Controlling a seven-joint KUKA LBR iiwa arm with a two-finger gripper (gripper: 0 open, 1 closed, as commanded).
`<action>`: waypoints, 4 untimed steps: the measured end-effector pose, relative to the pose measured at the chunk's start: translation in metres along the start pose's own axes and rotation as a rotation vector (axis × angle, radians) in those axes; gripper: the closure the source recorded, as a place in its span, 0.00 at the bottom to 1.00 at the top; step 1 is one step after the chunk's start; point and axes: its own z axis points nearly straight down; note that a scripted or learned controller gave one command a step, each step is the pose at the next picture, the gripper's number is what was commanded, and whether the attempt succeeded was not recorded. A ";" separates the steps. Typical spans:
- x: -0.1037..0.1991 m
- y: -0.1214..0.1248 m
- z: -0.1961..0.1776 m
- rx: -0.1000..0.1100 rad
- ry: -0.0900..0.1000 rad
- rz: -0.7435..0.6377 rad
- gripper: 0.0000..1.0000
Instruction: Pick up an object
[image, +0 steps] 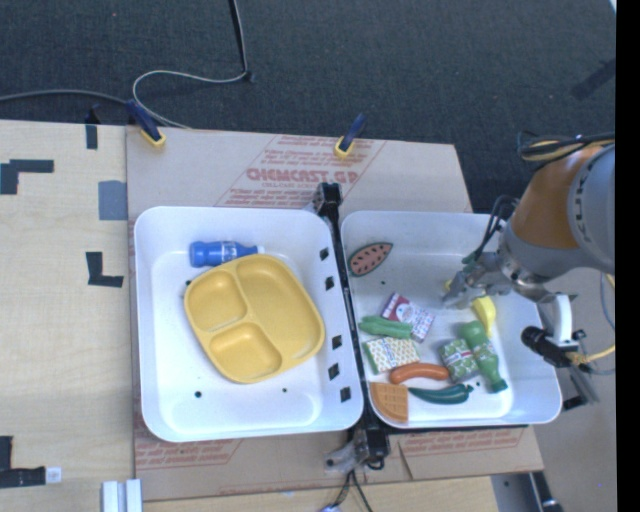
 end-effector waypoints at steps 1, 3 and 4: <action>0.002 0.000 0.000 0.001 0.004 -0.002 0.00; -0.004 -0.004 0.000 -0.001 0.002 -0.002 1.00; -0.001 -0.003 0.000 0.002 0.009 -0.005 0.00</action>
